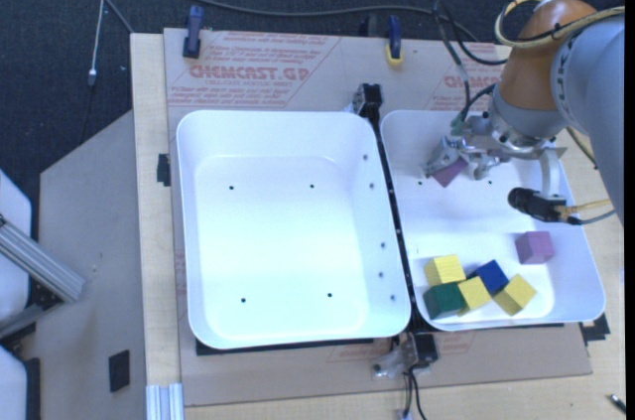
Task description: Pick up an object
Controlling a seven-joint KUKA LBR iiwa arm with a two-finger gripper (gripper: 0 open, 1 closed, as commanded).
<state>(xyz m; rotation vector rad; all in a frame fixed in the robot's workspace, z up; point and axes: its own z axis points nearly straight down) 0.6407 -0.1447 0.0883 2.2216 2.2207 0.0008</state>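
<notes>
My gripper (pixel 458 162) hangs over the far left part of the right bin (pixel 585 309), below the arm's orange band. A mauve block (pixel 447 173) sits between its fingertips, and the fingers are shut on it. A second purple block (pixel 535 247) lies alone near the bin's right wall. At the bin's near end several blocks huddle together: a yellow one (pixel 444 269), a green one (pixel 445 299), a blue one (pixel 491 274) and two more yellow ones (pixel 473 292) (pixel 515 294).
The left bin (pixel 288 229) lies beside the right one, their walls touching along a black divider (pixel 387 200). A black cable end (pixel 536 203) from the arm hangs over the right bin. Clamps (pixel 394 51) hold the board at the far edge.
</notes>
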